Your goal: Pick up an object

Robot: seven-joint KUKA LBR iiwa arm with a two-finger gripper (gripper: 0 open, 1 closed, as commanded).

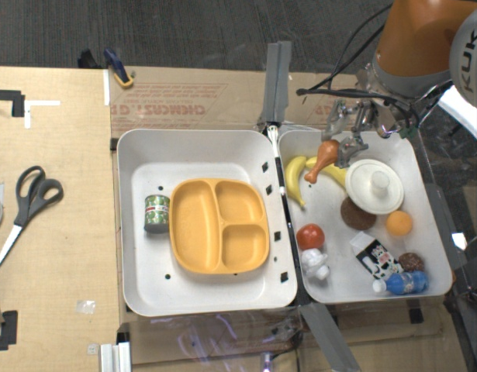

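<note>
My gripper (pixel 341 146) is over the back of the right bin (pixel 433 208), reaching in from the upper right. It is shut on the thick end of an orange-brown toy drumstick (pixel 323 161). The drumstick hangs tilted, bone end down-left, over a yellow banana (pixel 295 178). Close to the gripper's right stands a white lidded pot (pixel 375 185).
The right bin also holds a brown ball (pixel 356 215), an orange ball (pixel 399 223), a red tomato (pixel 309 235), a small white figure (pixel 315 263), a black-and-white carton (pixel 375 256) and a blue bottle (pixel 403 284). In the left bin (pixel 137 277) lie a yellow divided plate (pixel 219 225) and a green can (pixel 156 212). Scissors (pixel 25 204) lie on the bench at the left.
</note>
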